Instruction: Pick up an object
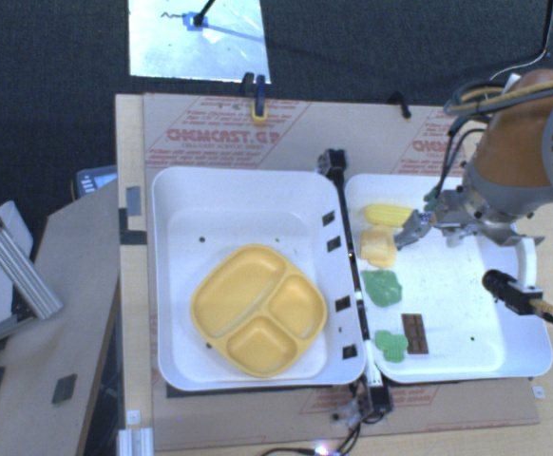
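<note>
Right, gripper (pixel 411 228) low in right bin (pixel 505 354), beside yellow corn (pixel 387 215) and pale block (pixel 378 248); finger state unclear.

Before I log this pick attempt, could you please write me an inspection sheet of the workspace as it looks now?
Surface: bench carrying two white bins, left bin and right bin, side by side.
Job's things: in the right bin, yellow corn piece, pale yellow block, two green pieces, brown chocolate bar.
Clutter: yellow divided plate in the left bin.
Grippers: gripper low over the right bin, beside the corn piece and the block; nothing visibly between its fingers.
Cables: dark and yellow cables along the arm.
Surroundings: dark floor, shiny square sheet beyond the bench.
</note>
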You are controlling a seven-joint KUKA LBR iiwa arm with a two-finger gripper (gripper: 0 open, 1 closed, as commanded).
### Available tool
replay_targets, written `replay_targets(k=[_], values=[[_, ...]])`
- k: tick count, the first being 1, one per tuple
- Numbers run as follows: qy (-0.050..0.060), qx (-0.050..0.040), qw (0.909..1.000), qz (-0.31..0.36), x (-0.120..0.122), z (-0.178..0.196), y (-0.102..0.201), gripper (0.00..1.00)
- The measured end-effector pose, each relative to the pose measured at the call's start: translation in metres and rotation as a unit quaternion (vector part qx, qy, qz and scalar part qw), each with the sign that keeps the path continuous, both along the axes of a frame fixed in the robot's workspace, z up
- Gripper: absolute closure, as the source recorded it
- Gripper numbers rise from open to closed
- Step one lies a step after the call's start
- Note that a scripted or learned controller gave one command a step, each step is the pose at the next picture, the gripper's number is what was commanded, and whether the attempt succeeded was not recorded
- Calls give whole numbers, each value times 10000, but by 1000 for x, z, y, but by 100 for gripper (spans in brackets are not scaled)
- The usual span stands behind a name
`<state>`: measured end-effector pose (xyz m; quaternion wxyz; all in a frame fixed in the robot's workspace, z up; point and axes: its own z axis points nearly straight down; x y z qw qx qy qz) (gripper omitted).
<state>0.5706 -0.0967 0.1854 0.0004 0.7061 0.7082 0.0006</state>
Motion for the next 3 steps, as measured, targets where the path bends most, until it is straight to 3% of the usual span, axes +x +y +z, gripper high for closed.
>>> replay_targets(k=[1,2,3], values=[[-15,2,10000,17,42,-104,14,0],[-12,-2,10000,6,41,-90,12,100],[-56,9,10000,42,69,6,78,100]])
